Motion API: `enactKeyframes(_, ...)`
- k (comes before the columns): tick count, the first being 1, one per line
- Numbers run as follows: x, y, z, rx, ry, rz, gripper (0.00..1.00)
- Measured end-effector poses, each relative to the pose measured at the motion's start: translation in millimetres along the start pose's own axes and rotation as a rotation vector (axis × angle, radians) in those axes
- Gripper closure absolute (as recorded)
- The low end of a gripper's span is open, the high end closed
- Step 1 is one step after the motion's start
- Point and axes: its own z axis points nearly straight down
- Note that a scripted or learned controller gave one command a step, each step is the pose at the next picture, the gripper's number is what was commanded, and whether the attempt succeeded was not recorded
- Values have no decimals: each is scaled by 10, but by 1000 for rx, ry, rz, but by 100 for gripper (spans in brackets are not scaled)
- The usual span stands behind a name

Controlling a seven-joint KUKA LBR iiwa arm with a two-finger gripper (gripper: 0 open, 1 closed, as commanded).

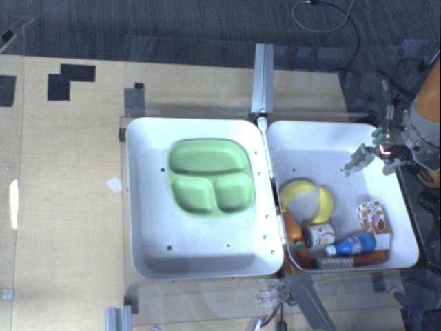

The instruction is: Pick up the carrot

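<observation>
No writing can be read on any label. The carrot [292, 227], a smooth orange taper, lies against the left wall of the right bin [324, 138], close to its front-left corner, touching a small can [320, 236] with a printed wrapper. Behind them sits a round yellow and white ball [310, 201]. Along the bin's front wall lies a blue and white bottle [353, 245] on its side, with a long red thing [358, 258] just in front of it, and a crinkled printed packet [373, 218] near the right wall. The tool [370, 158] hovers over the bin's back-right part, its fingers apart with nothing between them. The left bin [145, 185] holds a matte green three-compartment tray [210, 176].
</observation>
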Motion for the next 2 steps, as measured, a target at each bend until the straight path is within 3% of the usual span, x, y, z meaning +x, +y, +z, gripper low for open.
enactKeyframes(1, 586, -419, 1544, -5, -1, -132, 0)
enactKeyframes(2, 589, -398, 1437, -10, -2, -132, 100)
